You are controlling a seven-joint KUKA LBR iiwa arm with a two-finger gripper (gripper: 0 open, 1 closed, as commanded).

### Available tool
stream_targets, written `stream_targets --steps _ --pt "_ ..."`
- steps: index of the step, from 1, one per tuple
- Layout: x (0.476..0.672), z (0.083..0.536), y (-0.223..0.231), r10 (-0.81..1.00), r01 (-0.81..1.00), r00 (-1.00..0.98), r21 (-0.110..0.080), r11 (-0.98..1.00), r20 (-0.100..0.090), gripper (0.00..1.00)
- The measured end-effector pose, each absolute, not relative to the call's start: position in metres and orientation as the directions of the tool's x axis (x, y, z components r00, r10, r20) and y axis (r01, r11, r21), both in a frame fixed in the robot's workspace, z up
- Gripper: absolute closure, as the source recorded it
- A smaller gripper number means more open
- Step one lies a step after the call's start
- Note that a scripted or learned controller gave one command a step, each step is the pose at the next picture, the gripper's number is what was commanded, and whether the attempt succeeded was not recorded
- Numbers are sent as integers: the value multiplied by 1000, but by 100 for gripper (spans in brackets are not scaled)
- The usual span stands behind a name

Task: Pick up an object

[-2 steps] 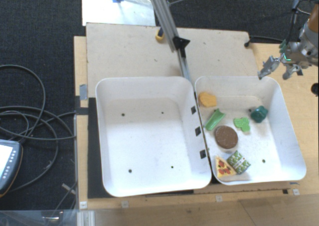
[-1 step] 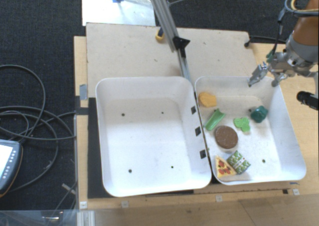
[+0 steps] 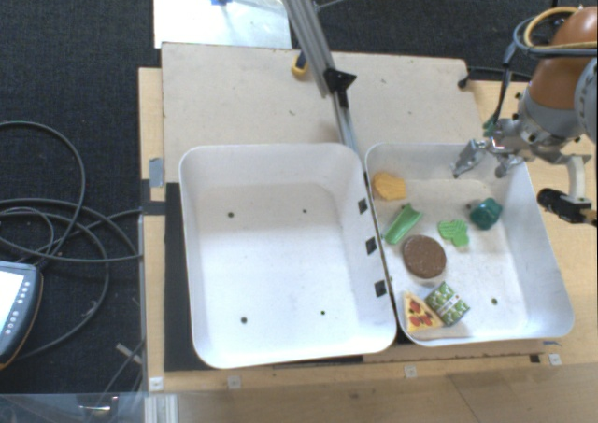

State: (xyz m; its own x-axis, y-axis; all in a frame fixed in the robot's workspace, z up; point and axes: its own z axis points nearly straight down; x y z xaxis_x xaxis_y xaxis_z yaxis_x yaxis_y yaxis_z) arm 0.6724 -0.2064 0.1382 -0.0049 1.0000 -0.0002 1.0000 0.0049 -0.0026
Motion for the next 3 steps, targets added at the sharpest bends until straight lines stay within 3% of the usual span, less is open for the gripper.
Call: stream_targets --steps 1,2,3 --pt "672 88 -206 1000 1000 -7 -1 7 0 0" --pt "675 104 -206 1000 1000 -11 6 11 -4 100" --pt "679 169 -212 1000 1000 -5 9 5 -3 100"
